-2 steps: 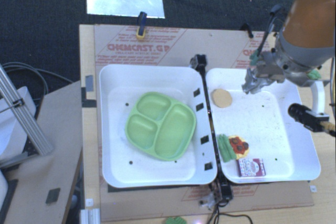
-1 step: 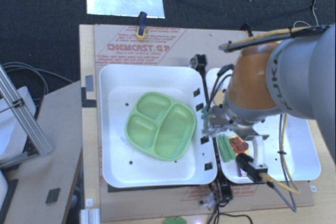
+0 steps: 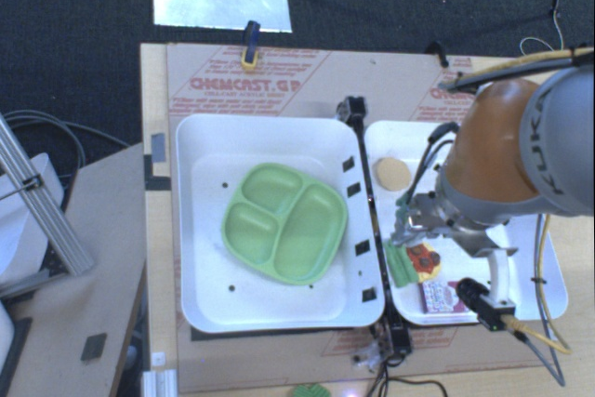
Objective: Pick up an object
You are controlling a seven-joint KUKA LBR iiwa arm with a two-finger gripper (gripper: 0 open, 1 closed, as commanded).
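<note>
Camera view: in the right bin, the arm hangs over a small cluster of objects near the divider that separates the two bins. Closest to the divider lies a green flat piece, its long axis running roughly along the divider, from the far side toward the near edge. Just beside it, away from the divider, sits a red and yellow item, and nearer the front rim a small pink-and-white box. Farther back along the divider, a round tan disc lies flat by itself.

The gripper reaches down just above the green piece and the red item; whether it is spread or closed I cannot tell, and nothing is visibly caught in it.

Across the divider, the left bin holds a pale green divided plate, lying flat near its middle, three compartments facing up.
</note>
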